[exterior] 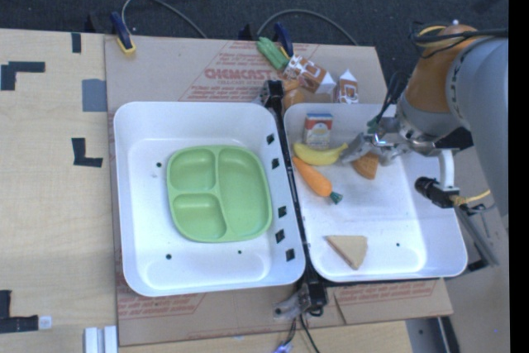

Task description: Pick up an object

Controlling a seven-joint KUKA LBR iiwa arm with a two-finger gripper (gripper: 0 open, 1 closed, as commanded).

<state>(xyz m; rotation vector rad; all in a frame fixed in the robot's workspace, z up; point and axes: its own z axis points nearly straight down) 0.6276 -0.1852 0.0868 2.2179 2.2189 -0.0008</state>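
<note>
Orange, rounded object [365,168] lies in the right bin [430,260] just under the jaws; whether they pinch it, I cannot tell.

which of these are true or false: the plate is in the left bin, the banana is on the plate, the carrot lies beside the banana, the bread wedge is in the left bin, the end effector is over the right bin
1. The plate is in the left bin. True.
2. The banana is on the plate. False: it lies in the right bin, in front of a small carton.
3. The carrot lies beside the banana. True: it sits just below it in the picture, close to the divider.
4. The bread wedge is in the left bin. False: it is in the right bin, near its front edge.
5. The end effector is over the right bin. True: it is next to a small orange item.
</note>
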